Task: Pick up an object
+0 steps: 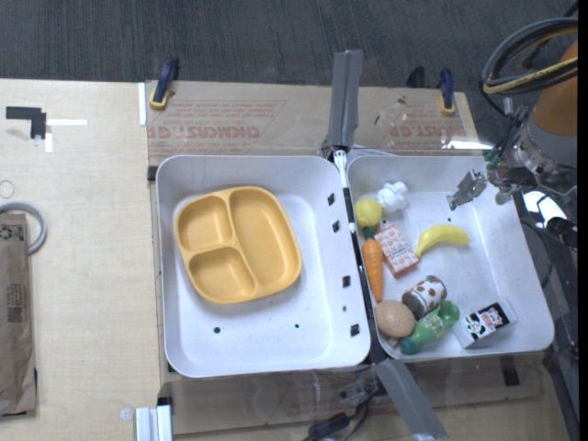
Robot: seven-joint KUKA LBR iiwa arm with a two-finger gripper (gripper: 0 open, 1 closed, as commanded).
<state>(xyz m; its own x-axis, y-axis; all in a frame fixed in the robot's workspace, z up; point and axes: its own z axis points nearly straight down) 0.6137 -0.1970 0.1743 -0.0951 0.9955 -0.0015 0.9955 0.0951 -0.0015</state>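
The right bin (514, 274) holds several small items. These include a yellow banana (443, 238), an orange carrot (372, 266), a yellow lemon (368, 212), a white lumpy toy (393, 196) and a red-and-white box (396, 250). Nearer the front lie a brown-and-white can (424, 294), a beige ball (395, 318), a green vegetable (429, 329) and a black-and-white carton (484, 322). My gripper (467, 189) hangs over the bin's far right part, above and right of the banana and apart from it. I see nothing held in it.
The left bin (184, 338) holds a yellow divided plate (239, 243). A grey divider (344, 108) runs between the bins at the back. Black and yellow cables (524, 58) loop beside the arm (556, 122) at the right. A brown bag (16, 310) lies at the far left.
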